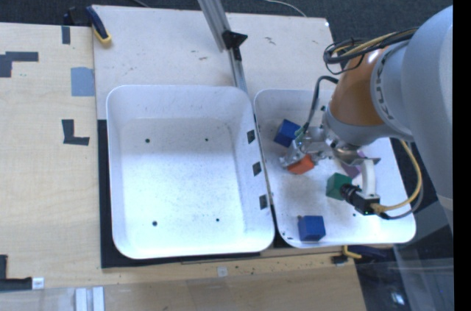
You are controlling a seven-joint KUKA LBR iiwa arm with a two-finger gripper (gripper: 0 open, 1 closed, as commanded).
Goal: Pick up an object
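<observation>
In the right bin [383, 232] lie several small objects. A blue block [286, 132] sits near the bin's back left, an orange piece [300, 166] just below it, a green block [338, 186] at mid right, and another blue block [311, 227] near the front edge. My gripper [303, 151] hangs low over the bin between the upper blue block and the orange piece. It looks to be touching or very close to the orange piece. The arm's wrist hides part of the bin behind it.
The left bin [118, 155] stands beside the right one, sharing a raised divider [259, 170]. A slanted metal rail [210, 1] runs from the top down to the bins' back edge. A yellow-handled tool [99, 26] lies at the bench's back left.
</observation>
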